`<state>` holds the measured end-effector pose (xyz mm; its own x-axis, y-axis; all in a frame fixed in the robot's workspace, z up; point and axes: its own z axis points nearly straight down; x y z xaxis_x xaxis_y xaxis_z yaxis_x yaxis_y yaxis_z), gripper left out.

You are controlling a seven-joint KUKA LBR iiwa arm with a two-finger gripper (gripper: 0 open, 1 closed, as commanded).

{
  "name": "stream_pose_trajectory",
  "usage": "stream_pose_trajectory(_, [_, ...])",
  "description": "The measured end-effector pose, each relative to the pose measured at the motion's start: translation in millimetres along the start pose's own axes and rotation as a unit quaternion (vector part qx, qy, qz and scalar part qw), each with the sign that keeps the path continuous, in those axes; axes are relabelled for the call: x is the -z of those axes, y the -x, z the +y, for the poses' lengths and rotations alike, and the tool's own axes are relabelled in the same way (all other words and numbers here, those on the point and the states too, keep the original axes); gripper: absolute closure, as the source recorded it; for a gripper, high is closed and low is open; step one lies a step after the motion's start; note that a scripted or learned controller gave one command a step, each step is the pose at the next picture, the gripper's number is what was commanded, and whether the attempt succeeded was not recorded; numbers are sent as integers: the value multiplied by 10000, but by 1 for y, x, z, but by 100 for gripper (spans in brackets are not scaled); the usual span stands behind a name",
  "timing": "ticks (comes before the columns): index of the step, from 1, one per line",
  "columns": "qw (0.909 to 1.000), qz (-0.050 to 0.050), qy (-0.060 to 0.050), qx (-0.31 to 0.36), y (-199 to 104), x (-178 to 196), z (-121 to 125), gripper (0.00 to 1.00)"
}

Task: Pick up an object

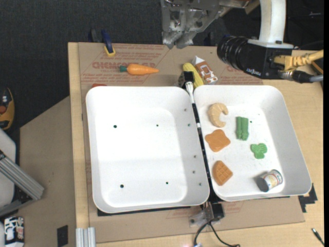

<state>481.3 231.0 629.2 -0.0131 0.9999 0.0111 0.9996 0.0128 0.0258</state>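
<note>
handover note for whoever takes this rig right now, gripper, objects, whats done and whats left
Gripper: raised above the bench's far edge, beyond both bins, holding nothing that can be seen.
Right white bin: tan croissant, green ridged bar, small green leafy piece, two orange waffle-like squares, silver can on its side.
Outside the bins, on the cardboard: orange toy carrot, yellow corn cob.
Done: nothing picked yet.
Left: descend on one object, grasp, lift.
</note>
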Motion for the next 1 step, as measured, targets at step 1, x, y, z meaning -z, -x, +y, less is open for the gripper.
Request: stream_pose_trajectory(1, [10000, 7, 16, 4, -1, 11, 1, 100])
